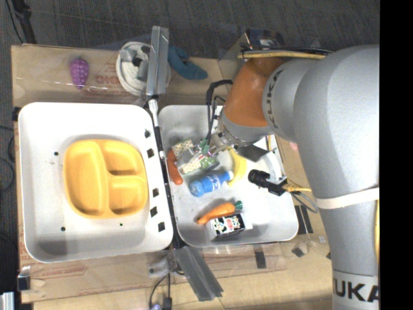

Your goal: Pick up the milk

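The KUKA arm [310,102] reaches into the right bin [277,228], its gripper [216,142] lowered over a clutter of packets just above the blue bottle [210,183]; how far the pincer stands open cannot be told from this angle. The milk [228,225], a black-and-white carton, lies below the bottle beside a carrot [216,213], apart from the gripper.

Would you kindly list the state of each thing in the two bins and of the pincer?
Milk carton: lying in the right bin, ungrasped.
Carrot: lying flat beside the milk carton.
Blue bottle: on its side.
Yellow tray: flat in the left bin.
Pincer: low over the right bin's far half.
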Robot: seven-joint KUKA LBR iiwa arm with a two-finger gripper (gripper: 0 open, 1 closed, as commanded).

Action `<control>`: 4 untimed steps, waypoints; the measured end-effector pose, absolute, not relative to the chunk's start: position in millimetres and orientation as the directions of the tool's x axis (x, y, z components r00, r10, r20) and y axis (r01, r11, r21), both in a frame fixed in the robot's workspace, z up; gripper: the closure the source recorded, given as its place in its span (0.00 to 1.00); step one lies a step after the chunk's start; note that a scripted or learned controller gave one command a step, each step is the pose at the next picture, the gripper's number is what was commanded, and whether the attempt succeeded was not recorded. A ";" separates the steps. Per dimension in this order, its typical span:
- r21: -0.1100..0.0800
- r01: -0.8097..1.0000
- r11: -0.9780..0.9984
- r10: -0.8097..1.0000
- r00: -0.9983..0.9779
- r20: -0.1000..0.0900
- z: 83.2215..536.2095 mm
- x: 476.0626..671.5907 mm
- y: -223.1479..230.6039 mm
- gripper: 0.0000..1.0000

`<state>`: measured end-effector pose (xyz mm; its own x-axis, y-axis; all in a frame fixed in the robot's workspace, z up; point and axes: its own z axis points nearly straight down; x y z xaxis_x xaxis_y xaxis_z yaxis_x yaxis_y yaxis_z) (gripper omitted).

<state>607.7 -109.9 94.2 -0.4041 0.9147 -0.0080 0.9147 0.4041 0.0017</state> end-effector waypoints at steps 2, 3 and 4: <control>-0.002 0.956 0.295 0.956 -0.295 0.001 192.0 637.7 -55.1 1.00; -0.003 1.000 0.006 1.000 -0.006 0.000 190.9 656.2 -39.9 1.00; -0.007 0.999 -0.047 0.999 0.047 -0.001 190.5 623.3 14.1 1.00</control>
